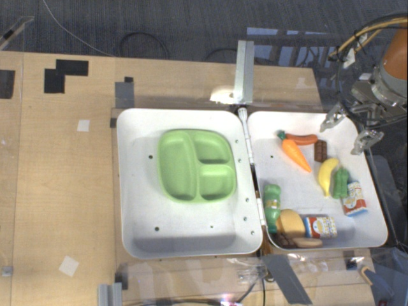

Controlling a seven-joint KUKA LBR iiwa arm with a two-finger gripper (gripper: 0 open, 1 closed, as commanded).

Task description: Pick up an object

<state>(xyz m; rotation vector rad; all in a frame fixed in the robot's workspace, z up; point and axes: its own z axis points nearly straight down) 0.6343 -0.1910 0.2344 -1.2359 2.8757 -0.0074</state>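
1. While the gripper [350,131] hangs over the right bin's [376,234] far right corner, its fingers stand apart, holding nothing.
2. Carrot [296,153], banana [327,175] and can [319,226] lie in that bin.
3. A green tray [194,165] sits mid left bin [137,234].

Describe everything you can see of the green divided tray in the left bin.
The green divided tray is pale green, looks like moulded plastic, and has rounded corners. Raised ridges split it into three wells: one long well along its left side and two smaller ones stacked on the right. It lies flat and right side up, roughly in the middle of the left bin, turned slightly off square to the bin's walls. It rests on the bin floor, with nothing in its wells and no other object touching it.
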